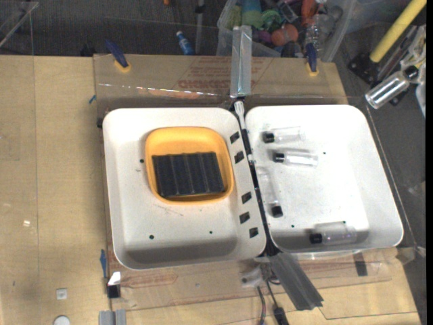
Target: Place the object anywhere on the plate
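An orange plate [157, 143] sits in the left bin [125, 215]. A black ridged rectangular object [188, 175] lies flat on the plate, covering most of its floor. My gripper [398, 83] is at the upper right edge of the view, outside and behind the right bin [352, 181], well away from the plate. Nothing shows under it.
Several clear vials with black caps lie in the right bin: one [284, 135] and another [295, 158] near the back, one [269, 195] along the divider, one [331, 235] at the front. A box of colourful toys [284, 9] stands behind the bench.
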Action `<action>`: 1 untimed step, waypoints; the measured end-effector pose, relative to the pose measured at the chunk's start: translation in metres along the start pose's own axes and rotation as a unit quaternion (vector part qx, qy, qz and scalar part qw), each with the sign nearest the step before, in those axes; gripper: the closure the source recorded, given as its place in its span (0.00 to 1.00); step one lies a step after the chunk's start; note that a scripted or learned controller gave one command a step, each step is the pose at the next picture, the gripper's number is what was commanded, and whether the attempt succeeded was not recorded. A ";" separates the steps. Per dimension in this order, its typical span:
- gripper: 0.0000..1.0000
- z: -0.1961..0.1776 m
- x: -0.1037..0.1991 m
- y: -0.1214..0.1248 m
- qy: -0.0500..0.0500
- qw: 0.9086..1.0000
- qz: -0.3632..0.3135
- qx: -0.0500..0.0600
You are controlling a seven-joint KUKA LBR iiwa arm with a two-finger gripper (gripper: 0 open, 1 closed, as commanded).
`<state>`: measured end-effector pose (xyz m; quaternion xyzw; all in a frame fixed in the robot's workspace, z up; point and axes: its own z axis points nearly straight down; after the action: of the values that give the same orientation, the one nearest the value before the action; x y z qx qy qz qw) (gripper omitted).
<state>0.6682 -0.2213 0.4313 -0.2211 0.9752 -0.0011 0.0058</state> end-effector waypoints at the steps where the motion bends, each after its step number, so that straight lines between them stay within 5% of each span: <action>1: 1.00 0.024 0.001 0.001 0.002 0.988 -0.155 -0.003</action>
<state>0.6677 -0.2210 0.4073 -0.3697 0.9292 0.0008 0.0026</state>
